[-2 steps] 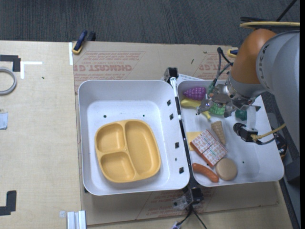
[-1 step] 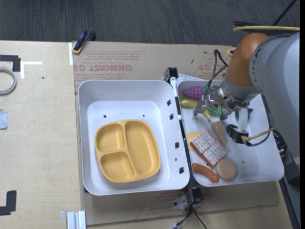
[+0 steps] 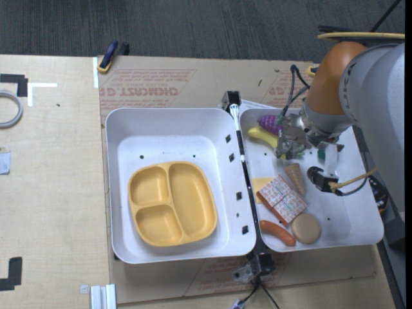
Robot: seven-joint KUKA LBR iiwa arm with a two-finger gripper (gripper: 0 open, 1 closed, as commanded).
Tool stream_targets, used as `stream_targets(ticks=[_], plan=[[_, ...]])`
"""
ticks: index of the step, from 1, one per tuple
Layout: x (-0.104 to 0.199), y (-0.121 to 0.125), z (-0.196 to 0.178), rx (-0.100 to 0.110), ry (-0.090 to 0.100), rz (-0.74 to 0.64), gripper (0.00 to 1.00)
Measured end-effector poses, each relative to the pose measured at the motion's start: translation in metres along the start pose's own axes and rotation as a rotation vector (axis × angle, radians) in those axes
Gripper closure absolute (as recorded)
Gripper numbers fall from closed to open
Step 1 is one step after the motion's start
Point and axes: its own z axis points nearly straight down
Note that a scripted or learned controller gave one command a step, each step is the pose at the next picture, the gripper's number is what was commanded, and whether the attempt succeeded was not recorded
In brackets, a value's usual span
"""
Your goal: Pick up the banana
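Not yet lifted: banana (image 3: 261, 134) lying on the floor of the right bin (image 3: 360, 227), near its back left corner, just beside a purple item (image 3: 270, 123). Gripper (image 3: 287, 148) down in that bin, just right of the banana, seemingly touching or nearly touching its near end; cannot tell whether open or closed, tips lost among dark wrist hardware and cables. No banana seen gripped. Judged: approach or grasp stage, with closing, lifting and clearing the bin all left to do.

Also in the right bin: a checked red-and-white packet (image 3: 283, 198), a sausage (image 3: 278, 232), a tan round piece (image 3: 306, 228), a cone (image 3: 295, 176). Left bin (image 3: 116, 172) carrying a yellow divided tray (image 3: 171, 203).

Writing: red print on the cardboard sheet (image 3: 148, 82) under the bins on the desk (image 3: 51, 192), upside down from here, too blurred to read with confidence. No legible brand on the packet.
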Motion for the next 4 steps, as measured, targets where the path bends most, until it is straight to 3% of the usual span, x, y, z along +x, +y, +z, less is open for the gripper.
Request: stream_targets(ticks=[1,2,3,4], plan=[[0.047,0.013,-0.125,-0.006,0.000,-0.077,1.00],[0.047,0.013,-0.125,-0.006,0.000,-0.076,0.00],[-0.001,0.004,-0.012,-0.018,0.001,-0.308,0.00],[-0.012,-0.028,0.009,-0.007,0.000,-0.536,0.00]])
